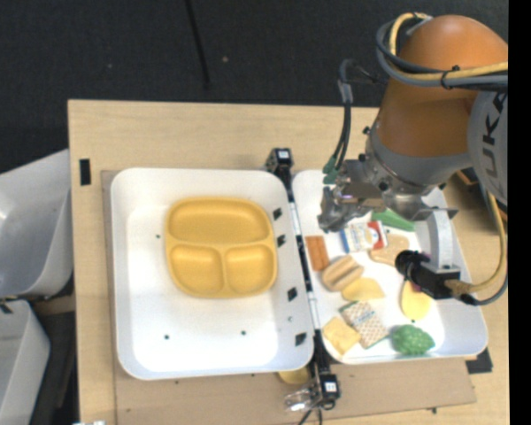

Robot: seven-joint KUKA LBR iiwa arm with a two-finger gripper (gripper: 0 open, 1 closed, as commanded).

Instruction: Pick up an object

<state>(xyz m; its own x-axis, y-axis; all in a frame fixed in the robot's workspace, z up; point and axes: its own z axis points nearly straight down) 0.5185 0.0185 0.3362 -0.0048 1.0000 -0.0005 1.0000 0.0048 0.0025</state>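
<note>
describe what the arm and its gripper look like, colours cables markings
The arm is bulky and rounded, with a big orange band above a grey wrist section. Yellow and black cables loop over its top, and another black cable runs down its left side. Dark lettering marks the grey casing at the right. The gripper is dark grey metal.

bins (124, 264): 2 | yellow tray (220, 245): 1 | food items (342, 273): about 9

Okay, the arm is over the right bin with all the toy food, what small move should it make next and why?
Probably lower the gripper straight down: it hangs above the right bin near the brown stick and bread roll, and nothing shows between its parts.
</note>
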